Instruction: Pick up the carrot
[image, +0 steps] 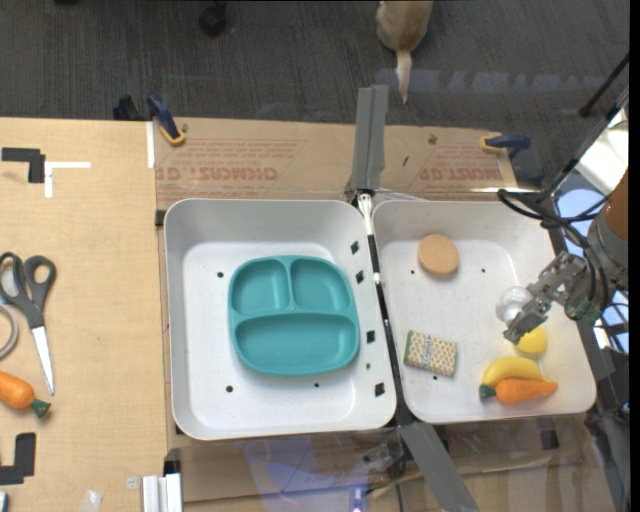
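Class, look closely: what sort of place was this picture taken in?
Probably a robotics lab bench: a robot gripper works over two white bins, with cardboard clamped behind them and scissors lying on the wooden worktop.

Glossy white plastic bins (190, 330), teal plastic tray (294, 314) — smooth

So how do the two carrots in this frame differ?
The carrot in the right bin lies flat against the banana, just below the gripper. The other carrot sits outside both bins on the bench, cut off by the view's left edge. Both are orange with green stem ends.
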